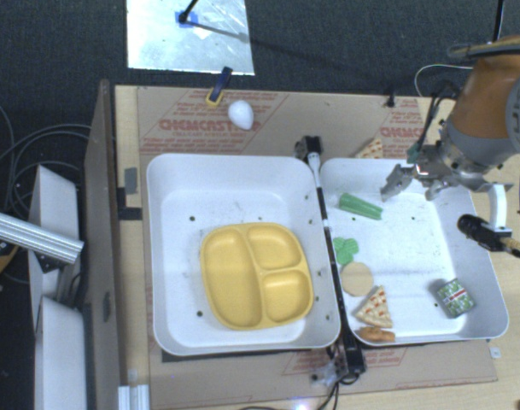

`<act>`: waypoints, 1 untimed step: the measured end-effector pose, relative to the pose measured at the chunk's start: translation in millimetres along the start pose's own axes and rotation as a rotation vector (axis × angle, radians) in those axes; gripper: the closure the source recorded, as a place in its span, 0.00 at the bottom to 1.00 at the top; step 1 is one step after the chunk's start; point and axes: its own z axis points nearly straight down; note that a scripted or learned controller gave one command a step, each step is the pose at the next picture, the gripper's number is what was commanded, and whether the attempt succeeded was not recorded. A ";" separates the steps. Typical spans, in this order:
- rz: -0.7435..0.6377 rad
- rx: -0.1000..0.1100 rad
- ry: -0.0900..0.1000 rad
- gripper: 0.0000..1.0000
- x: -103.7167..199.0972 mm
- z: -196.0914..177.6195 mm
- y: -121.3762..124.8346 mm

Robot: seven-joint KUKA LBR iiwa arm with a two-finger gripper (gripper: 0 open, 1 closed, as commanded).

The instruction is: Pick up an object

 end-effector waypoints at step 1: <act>-0.005 0.006 0.003 0.00 41.8 89.6 26.9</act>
